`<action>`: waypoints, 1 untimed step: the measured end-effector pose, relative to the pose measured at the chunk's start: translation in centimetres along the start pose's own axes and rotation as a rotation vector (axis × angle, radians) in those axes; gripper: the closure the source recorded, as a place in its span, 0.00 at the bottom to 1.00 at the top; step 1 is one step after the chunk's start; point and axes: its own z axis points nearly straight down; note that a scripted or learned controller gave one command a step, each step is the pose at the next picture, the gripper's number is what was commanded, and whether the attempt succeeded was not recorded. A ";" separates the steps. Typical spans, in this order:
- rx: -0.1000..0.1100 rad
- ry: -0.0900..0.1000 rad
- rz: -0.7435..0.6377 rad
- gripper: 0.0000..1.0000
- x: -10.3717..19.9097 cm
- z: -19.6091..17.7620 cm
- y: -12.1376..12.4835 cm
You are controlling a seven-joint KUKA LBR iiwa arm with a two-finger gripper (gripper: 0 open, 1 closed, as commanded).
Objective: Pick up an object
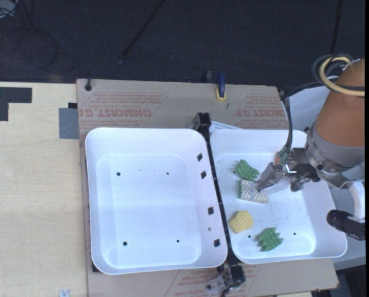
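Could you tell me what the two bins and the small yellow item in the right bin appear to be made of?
The left bin and right bin look like smooth white moulded plastic, with rounded rims and a faint sheen. The yellow item looks matte and ridged, perhaps a soft plastic or rubber toy; too small to be sure.

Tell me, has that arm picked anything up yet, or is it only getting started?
Nothing looks lifted yet. All four things lie on the floor of the right bin: two green toys, a yellow toy and a small patterned block. The gripper is low, right at that block's upper edge, so reaching looks done. Whether it has hold of the block is unclear. Lifting something is left.
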 end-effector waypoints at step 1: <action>-0.020 -0.001 -0.006 1.00 8.1 -8.5 -0.4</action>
